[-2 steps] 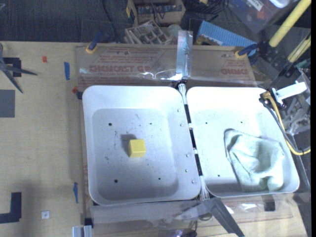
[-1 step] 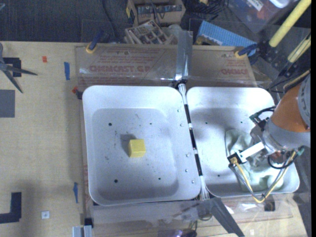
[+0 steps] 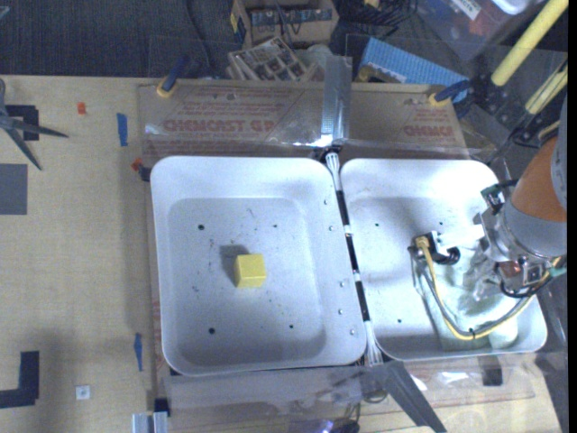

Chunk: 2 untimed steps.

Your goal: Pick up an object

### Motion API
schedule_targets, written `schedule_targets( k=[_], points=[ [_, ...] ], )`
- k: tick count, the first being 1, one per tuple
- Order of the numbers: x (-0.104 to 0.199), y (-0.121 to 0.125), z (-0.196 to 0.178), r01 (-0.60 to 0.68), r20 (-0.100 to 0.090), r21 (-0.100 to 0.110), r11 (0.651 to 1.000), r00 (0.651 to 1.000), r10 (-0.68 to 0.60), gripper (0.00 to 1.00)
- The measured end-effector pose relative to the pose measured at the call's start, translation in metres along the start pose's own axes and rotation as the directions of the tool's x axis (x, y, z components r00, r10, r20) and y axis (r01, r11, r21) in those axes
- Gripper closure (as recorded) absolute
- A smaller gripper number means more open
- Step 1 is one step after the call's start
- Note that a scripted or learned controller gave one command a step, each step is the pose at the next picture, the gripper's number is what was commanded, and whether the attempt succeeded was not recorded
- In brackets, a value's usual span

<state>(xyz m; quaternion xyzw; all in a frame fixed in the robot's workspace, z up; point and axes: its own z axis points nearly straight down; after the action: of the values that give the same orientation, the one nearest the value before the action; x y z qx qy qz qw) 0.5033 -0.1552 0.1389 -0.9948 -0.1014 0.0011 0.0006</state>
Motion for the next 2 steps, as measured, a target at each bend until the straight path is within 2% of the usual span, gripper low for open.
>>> schedule_targets(
  k=[1,2],
  points=[
    [-0.016,-0.037,-0.09,0.019,0.0,0.0,1.0,1.0,-0.019,1.0],
    [0.012,-0.085,-0.222,0.502,-0.001,-0.003,0.865,0.865,-0.502,1.0]
  ],
)
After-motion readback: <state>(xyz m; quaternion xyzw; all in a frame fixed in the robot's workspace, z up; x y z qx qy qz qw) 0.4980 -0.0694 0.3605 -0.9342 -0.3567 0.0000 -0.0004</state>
